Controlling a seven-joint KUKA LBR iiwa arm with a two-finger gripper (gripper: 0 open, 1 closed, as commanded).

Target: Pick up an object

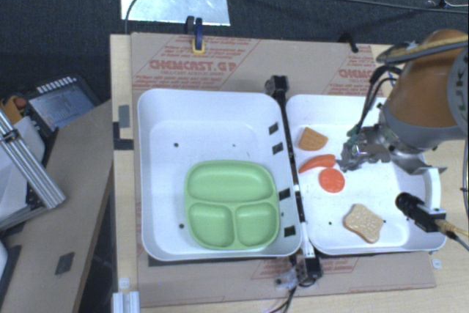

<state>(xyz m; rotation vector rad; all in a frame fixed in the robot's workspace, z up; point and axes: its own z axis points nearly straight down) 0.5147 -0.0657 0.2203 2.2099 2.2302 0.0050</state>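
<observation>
Camera view puts the gripper [350, 157] low in the right bin [388, 242], just right of the orange strip [316, 163]; nothing visibly held, finger gap indiscernible; closing there risks nudging the strip leftward, missing.

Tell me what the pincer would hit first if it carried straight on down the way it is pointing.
Probably the orange carrot-like piece: the pincer hangs over the right bin, its tip beside that piece's right end. The red round slice lies just below it in the view. Depth is unclear, so it could meet the bin floor instead.
</observation>
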